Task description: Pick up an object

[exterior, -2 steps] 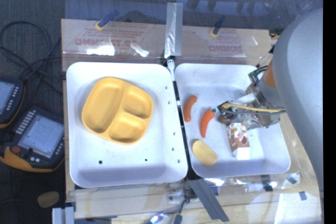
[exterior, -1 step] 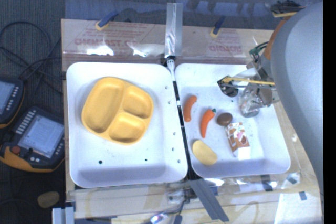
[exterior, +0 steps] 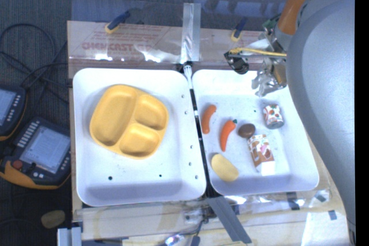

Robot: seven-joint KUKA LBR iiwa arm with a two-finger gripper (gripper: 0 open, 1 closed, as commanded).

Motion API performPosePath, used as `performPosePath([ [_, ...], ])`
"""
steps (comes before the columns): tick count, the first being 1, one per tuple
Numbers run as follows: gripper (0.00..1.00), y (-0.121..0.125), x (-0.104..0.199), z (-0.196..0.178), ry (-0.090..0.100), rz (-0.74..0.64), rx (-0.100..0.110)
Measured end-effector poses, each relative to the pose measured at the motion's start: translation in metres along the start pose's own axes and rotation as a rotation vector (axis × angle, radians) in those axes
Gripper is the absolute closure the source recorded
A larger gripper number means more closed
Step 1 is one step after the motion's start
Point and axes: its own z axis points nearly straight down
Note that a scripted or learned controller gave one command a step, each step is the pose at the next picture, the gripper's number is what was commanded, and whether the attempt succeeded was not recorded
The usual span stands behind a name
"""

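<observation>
A yellow divided plate point(exterior: 129, 120) is sitting in the left bin point(exterior: 86, 181), while in the right bin point(exterior: 300, 178) a sausage point(exterior: 207, 118), a carrot point(exterior: 227, 133), a potato point(exterior: 224, 167), a brown ball point(exterior: 247, 130), a carton point(exterior: 261, 153) and a small can point(exterior: 273, 116) are lying loosely clustered. The hand point(exterior: 268, 82) is hanging at that bin's far right corner, just above the can; whether it is gripping anything cannot be told.

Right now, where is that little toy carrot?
In the camera view, the toy carrot lies in the right bin, near its middle, between the orange sausage on its left and the brown ball on its right.
</observation>
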Motion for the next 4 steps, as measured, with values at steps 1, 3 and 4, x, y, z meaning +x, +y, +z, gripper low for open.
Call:
performPosePath([
  [1,1.00,0.000,-0.001,-0.008,-0.006,-0.005,-0.003],
  [3,1.00,0.000,-0.001,-0.024,-0.017,-0.016,-0.006],
  [4,1.00,0.000,-0.002,-0.032,-0.021,-0.021,-0.005],
])
